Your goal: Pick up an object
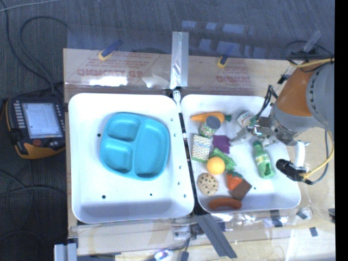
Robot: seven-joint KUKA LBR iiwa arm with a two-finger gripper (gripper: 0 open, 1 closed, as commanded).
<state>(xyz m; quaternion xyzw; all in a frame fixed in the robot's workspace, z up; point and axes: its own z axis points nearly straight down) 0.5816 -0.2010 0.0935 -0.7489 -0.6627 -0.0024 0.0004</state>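
The gripper (251, 130) hangs low over the right bin (283, 200), just above the green bottle (262, 160), lining up a grab; finger spread: can't tell.

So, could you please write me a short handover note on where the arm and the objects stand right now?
Gripper: low over the right bin, near its upper right; whether it is open or shut cannot be told, and nothing is seen held.
Things: all in the right bin. Green bottle lies just below the gripper. Carrot, small can, purple piece, orange ball, cookie and sausage crowd the bin's left half.
Left bin: blue divided tray.
Done: no pick confirmed.
Left: grasp one object and lift it.
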